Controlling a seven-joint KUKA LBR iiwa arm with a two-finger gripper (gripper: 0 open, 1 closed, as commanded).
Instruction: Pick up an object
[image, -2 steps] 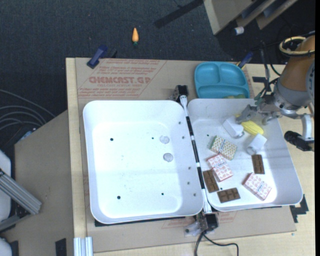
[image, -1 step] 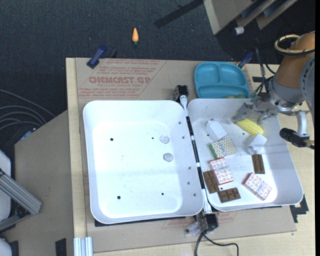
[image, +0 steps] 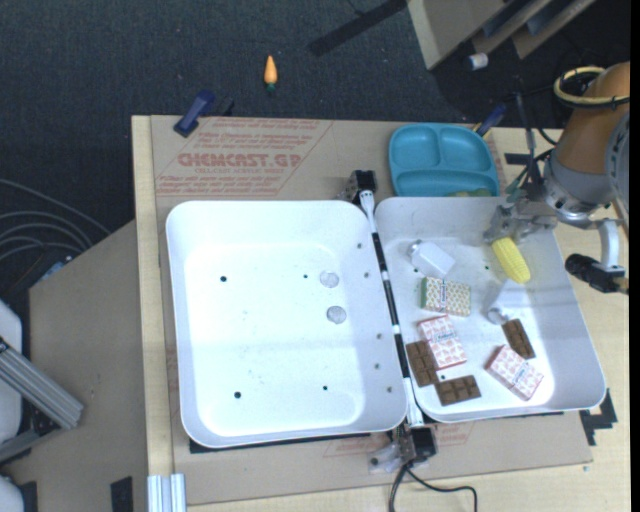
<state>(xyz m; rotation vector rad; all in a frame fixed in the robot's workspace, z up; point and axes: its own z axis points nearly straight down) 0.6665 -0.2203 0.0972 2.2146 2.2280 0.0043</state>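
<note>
The left bin holds two small round discs near its right side. The right bin is crowded — a white block, patterned packets, brown chocolate bars and a yellow corn cob. The gripper hangs just above the corn at the bin's far edge; whether it pinches anything cannot be told. A blue tray lies behind.
</note>
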